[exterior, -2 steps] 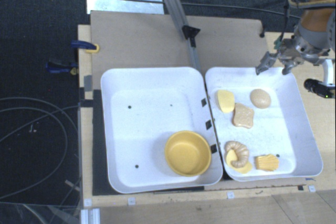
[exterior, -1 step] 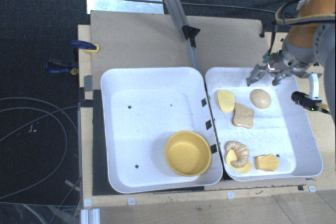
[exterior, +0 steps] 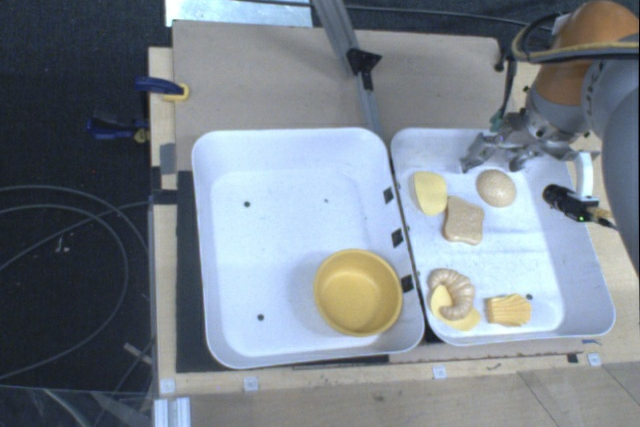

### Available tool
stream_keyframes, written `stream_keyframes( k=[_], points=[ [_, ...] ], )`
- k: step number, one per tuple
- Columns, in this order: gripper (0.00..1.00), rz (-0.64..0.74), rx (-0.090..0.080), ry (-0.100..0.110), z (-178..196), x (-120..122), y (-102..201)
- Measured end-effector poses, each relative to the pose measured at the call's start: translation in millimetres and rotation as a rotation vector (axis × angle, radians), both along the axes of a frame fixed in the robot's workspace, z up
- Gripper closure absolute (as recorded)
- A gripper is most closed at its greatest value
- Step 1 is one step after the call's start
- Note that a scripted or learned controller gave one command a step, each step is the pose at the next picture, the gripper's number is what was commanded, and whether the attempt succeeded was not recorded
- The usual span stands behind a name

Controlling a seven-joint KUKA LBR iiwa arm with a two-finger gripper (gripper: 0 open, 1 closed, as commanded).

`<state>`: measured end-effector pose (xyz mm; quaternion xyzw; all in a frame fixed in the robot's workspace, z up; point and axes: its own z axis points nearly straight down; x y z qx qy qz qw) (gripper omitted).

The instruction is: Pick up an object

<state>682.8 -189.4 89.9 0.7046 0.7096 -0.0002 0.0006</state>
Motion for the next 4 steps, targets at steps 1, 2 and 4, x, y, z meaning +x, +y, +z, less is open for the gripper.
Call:
stream_keyframes(
  k=[1,2,4],
  points=[
    [1.00,0.003,-0.003,-0.007,13.9,1.9,-0.5],
    [1.00,-0.005,-0.002,-0.008,78.4,0.1,-5.0],
    [1.00,0.001,-0.001,-0.007,185.6,7.6,-7.0]
  ],
)
